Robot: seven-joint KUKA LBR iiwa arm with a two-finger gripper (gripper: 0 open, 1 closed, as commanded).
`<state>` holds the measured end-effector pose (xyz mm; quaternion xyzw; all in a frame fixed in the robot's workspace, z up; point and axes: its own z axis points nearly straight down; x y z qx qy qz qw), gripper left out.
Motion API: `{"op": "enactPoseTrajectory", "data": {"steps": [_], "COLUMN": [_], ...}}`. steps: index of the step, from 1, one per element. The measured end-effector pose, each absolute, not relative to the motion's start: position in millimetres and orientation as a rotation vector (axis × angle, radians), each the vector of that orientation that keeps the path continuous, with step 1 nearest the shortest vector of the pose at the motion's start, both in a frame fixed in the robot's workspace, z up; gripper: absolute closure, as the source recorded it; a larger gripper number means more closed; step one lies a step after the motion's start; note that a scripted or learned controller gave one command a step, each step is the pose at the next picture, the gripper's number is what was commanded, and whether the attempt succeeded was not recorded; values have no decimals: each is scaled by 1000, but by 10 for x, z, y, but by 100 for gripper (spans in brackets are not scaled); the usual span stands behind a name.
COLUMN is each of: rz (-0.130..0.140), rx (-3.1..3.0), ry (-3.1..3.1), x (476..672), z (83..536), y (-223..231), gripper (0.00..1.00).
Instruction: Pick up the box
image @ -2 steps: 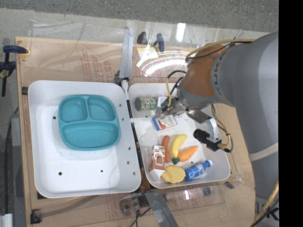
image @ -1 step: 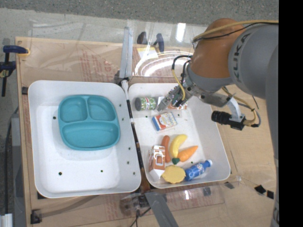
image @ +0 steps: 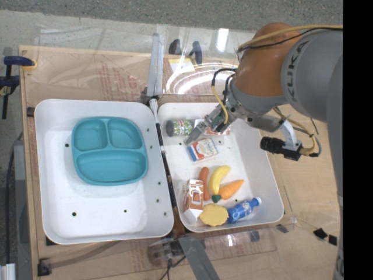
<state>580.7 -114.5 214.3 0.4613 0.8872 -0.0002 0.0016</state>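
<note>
A small white box (image: pixel 203 150) with red and blue print lies flat in the upper middle of the right bin (image: pixel 269 174). My gripper (image: pixel 196 135) hangs just above the box's upper left corner, angled down and to the left, between the box and a dark can (image: pixel 178 127). Whether it touches the box I cannot tell. A second, orange and white carton (image: pixel 195 193) lies lower in the same bin.
The right bin also holds a red sausage-shaped piece (image: pixel 203 175), a banana (image: pixel 218 178), a carrot (image: pixel 232 187), a lemon (image: pixel 214 215) and a blue bottle (image: pixel 242 209). In the left bin (image: pixel 58 209) a teal divided plate (image: pixel 109 150) lies flat.
</note>
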Motion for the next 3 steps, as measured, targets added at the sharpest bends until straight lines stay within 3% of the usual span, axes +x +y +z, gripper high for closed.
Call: {"op": "enactPoseTrajectory", "data": {"steps": [1, 2, 3], "rz": [-2, -3, 11], "rx": [1245, 1240, 2048], "ry": [2884, 2882, 2371], "x": [6236, 6250, 6202], "z": [958, 1086, 952], "y": [-1511, -1529, -1595], "gripper": [0, 100, 100]}}
